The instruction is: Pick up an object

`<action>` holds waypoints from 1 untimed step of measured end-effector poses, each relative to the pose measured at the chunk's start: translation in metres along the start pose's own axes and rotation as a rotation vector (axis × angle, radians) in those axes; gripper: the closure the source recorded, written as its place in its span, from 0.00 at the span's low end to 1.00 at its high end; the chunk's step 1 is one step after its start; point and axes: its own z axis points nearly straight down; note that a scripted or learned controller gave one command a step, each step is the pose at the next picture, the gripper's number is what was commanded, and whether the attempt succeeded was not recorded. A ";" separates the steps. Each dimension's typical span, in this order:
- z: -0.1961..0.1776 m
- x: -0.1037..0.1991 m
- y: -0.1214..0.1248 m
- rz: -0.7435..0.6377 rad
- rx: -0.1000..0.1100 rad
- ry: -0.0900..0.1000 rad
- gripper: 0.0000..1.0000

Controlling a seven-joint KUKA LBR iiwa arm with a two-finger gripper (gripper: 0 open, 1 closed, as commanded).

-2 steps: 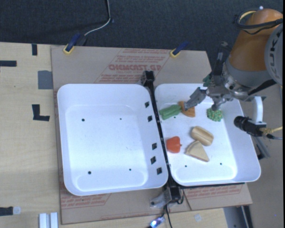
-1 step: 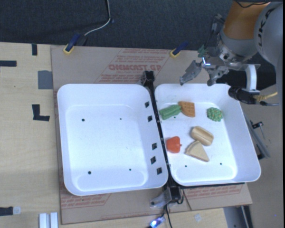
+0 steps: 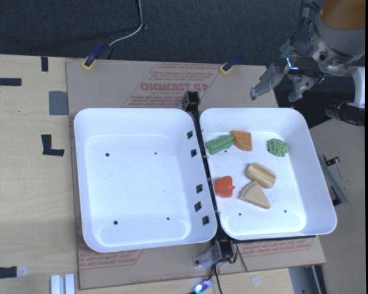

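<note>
Jaws [image 3: 281,86] spread, nothing between the fingers; one finger reaches toward 8 o'clock, the other hangs shorter beside it. They sit above the counter [image 3: 24,182], off the right bin's [image 3: 316,182] far rim toward 1 o'clock from that bin's centre, clear of all contents. Orange band of the arm [image 3: 343,5] at the frame's 1 o'clock corner. Right bin holds five objects. Green pickle-like piece [image 3: 219,144] nearest the divider, long axis running roughly 8 to 2 o'clock, its 2 o'clock end touching or just beside the orange ridged piece [image 3: 241,139]. Green knobbly piece [image 3: 277,147] at 3 o'clock of that pair, apart from them. Tan roll [image 3: 260,174] near bin centre, long axis about 10 to 4 o'clock. Tan wedge [image 3: 254,195] just beside it at 6 o'clock, its narrow tip pointing toward 10 o'clock. Red piece [image 3: 224,186] at 9 o'clock of the wedge, close by; contact cannot be judged. Left bin [image 3: 135,182] abuts the right bin along the black-clipped seam. Both rest on a cardboard sheet [image 3: 165,84].
</note>
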 end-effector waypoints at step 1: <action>-0.119 0.027 -0.049 -0.002 -0.005 0.000 0.00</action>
